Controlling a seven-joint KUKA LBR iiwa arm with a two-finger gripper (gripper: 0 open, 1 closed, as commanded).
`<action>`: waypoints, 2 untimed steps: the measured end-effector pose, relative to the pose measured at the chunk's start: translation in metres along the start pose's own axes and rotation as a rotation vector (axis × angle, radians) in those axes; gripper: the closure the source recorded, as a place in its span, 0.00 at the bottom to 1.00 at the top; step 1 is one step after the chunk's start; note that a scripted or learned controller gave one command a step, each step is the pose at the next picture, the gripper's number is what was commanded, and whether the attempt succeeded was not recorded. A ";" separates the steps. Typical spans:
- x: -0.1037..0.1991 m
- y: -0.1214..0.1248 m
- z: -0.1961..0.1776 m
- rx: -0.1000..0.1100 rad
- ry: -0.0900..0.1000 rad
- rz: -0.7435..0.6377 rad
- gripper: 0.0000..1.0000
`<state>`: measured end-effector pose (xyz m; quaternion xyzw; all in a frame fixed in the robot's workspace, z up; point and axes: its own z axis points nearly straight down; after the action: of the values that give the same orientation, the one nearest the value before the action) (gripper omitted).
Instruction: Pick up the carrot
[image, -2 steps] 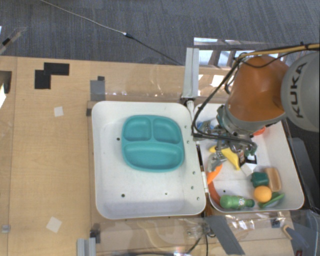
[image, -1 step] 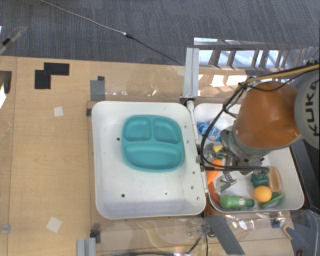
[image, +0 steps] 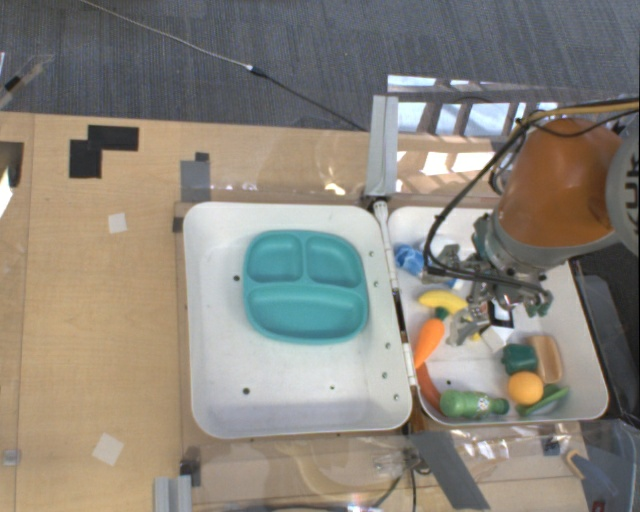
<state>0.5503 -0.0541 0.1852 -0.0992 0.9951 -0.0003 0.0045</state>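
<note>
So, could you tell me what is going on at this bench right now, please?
A grey arm with an orange band reaches in from the right over the right bin, which holds toy food. Its gripper hangs low just right of the carrot, which lies against the bin's left wall, below a yellow banana. Nothing shows between its fingers, so the carrot is not yet picked up. The left bin holds a teal divided plate.

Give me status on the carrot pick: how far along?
Done: the gripper is over the right bin, close beside the carrot. In hand: nothing visibly held; the carrot lies on the bin floor near the banana. Left: close on the carrot and lift. The teal plate sits in the left bin.
</note>
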 end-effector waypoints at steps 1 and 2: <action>0.038 -0.030 0.088 -0.001 0.005 0.232 0.00; 0.041 -0.032 0.095 0.002 -0.001 0.580 0.00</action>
<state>0.5172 -0.0937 0.0896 0.1896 0.9819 0.0000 0.0049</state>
